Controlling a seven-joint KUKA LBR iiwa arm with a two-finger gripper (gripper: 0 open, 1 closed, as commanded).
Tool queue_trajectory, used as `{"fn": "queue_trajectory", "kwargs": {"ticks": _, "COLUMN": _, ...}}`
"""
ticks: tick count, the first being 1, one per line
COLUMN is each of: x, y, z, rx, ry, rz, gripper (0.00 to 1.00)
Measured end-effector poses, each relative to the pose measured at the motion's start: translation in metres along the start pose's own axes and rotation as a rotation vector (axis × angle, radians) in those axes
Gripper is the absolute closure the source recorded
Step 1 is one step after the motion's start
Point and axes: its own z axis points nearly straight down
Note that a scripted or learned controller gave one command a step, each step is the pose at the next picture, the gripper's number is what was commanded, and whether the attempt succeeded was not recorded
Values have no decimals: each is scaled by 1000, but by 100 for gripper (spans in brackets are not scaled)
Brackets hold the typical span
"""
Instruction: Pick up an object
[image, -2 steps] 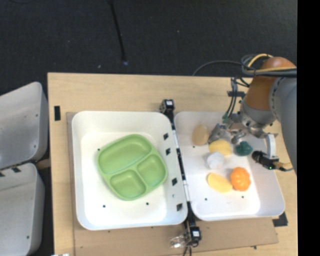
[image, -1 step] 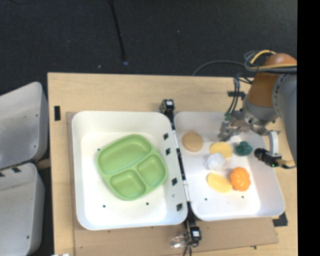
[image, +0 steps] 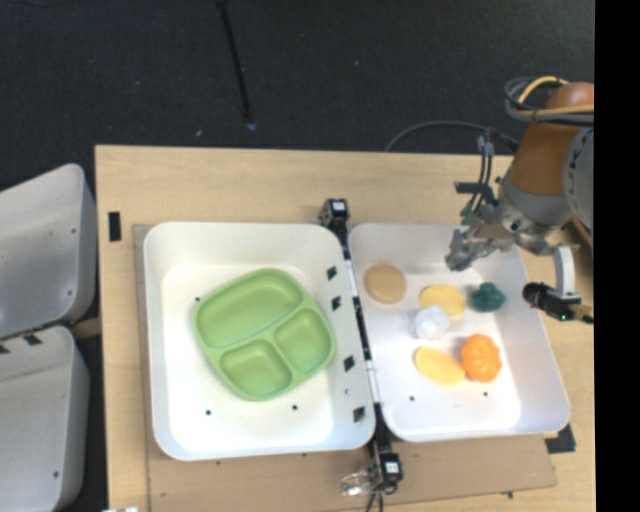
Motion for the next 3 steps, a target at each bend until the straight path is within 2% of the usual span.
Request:
{"fn": "queue_trajectory", "kwargs": {"ticks": 1, "x": -2, "y": 2, "z": -55, "rx": -3, "ry": -1, "rz": 1, "gripper": 100}}
{"fn": "queue_trajectory", "kwargs": {"ticks": 3, "x": 104, "y": -16, "z": -51, "rx": 5, "ry": 3, "rz": -3, "gripper": 100}}
